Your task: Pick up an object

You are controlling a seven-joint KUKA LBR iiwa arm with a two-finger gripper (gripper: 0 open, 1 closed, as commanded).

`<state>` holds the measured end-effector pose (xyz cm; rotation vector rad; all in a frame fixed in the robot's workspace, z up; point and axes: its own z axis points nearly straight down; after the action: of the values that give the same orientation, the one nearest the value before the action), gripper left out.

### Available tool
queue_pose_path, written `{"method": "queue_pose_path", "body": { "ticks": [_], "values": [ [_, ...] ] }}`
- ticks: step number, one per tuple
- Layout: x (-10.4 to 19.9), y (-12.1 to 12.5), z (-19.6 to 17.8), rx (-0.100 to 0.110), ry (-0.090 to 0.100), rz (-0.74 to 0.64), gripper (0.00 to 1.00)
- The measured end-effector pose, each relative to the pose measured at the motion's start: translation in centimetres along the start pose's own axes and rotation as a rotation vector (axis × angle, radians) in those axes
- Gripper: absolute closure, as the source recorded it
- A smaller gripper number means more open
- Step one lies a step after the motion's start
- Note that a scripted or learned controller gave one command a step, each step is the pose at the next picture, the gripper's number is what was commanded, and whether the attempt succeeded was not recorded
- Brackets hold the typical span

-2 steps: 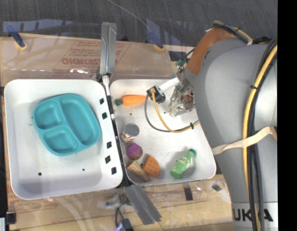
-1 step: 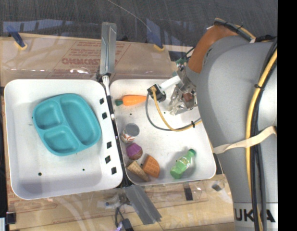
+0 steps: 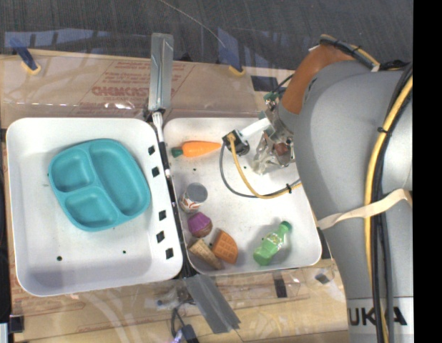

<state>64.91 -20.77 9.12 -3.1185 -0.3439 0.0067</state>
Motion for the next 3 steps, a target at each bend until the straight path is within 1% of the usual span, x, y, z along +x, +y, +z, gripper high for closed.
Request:
{"method": "queue_pose_path", "body": {
  "ticks": [2,3],
  "values": [
    [0.3,-0.4,-2.0,0.004,0.000,-0.014,1.00],
    [0.3,0.0,0.0,0.000,-0.001,0.008,1.00]
  ]
}}
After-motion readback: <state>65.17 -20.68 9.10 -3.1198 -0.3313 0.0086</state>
